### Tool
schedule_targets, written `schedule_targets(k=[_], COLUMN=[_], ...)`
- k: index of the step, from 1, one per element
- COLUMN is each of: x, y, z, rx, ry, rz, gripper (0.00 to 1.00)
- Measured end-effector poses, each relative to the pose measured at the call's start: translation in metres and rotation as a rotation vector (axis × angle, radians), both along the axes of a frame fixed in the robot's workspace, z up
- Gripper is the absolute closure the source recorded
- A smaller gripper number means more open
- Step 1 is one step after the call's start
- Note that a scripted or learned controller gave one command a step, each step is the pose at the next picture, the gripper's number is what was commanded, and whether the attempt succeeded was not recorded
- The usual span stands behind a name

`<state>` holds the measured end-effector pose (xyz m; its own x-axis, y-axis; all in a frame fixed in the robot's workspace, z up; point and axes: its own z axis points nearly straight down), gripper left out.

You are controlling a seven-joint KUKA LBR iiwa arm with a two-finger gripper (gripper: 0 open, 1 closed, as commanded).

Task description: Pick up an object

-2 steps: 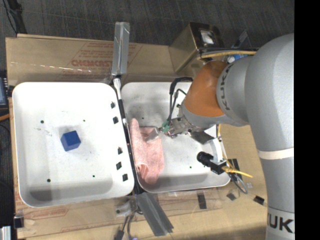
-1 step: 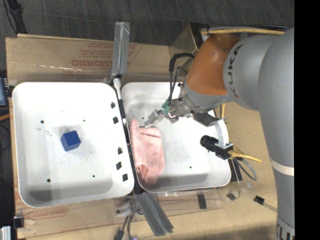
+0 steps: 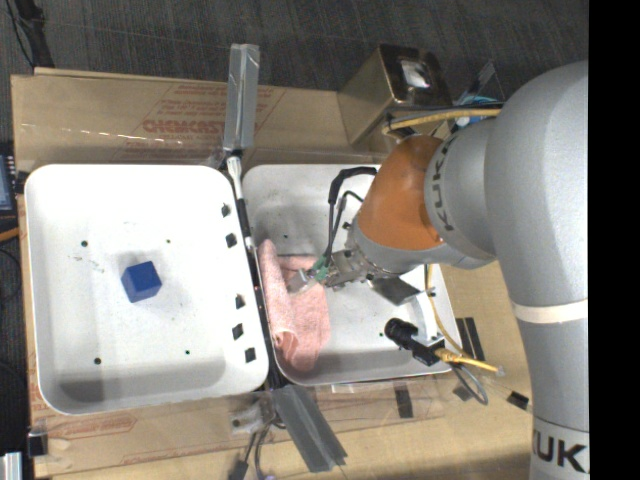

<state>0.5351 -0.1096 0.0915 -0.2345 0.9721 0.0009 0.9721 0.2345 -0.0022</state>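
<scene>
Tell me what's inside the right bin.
The right bin holds a pink cloth along its left wall, with the pincer at the cloth's upper part. The arm covers the bin's upper right area.

A small blue cube (image 3: 141, 280) sits flat on the floor of the left bin (image 3: 130, 208), near its middle and well apart from every wall. A pink cloth (image 3: 297, 313), rumpled and bunched into a long strip, lies in the right bin (image 3: 290, 203) along its left wall, its lower end near the front corner.
</scene>
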Motion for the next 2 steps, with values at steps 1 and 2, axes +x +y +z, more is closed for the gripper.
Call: schedule_targets(k=[1, 2], x=[0.0005, 0.0005], y=[0.0002, 0.0002], z=[0.0097, 0.0098], rx=[0.000, -0.001], ry=[0.001, 0.001], rz=[0.006, 0.006], gripper=[1.00, 0.00])
